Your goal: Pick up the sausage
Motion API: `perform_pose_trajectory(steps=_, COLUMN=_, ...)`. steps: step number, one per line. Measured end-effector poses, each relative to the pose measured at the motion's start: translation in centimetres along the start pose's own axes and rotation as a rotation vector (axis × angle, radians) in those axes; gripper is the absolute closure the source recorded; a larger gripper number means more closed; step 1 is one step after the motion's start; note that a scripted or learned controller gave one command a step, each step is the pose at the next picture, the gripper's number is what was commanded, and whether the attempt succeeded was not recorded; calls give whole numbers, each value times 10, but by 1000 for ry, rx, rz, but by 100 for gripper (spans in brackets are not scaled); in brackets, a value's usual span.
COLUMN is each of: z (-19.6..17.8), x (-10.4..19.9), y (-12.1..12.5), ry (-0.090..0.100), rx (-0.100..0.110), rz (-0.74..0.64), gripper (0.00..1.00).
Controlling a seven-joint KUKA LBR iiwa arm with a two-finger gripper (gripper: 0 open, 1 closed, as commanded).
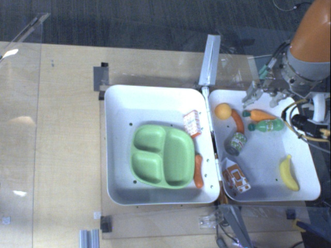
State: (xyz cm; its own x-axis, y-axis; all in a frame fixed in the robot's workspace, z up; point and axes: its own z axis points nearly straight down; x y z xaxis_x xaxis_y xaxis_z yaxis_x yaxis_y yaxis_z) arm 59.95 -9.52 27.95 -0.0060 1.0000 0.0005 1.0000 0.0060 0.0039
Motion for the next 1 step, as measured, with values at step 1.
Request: perform_pose_trajectory(steps=1, z=-12, x=2, y=2, ry=1, rx=-6, rz=-4, gripper=100)
